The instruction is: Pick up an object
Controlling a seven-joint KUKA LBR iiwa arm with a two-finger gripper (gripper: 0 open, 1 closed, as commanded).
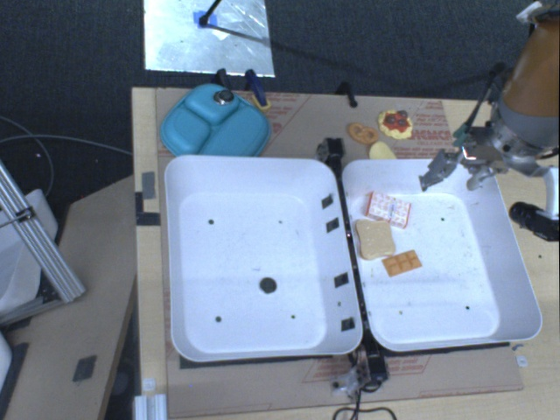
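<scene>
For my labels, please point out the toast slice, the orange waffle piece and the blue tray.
toast slice (375,239): camera view, middle of its top face.
orange waffle piece (402,263): camera view, centre of its surface.
blue tray (215,122): camera view, its middle part.

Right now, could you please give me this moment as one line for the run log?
gripper: open, above right bin back edge, holding nothing | right bin: red-white packet, toast slice, orange cracker | pick: not yet done

robot lab: bench (289,112), white bins (254,173)
</scene>
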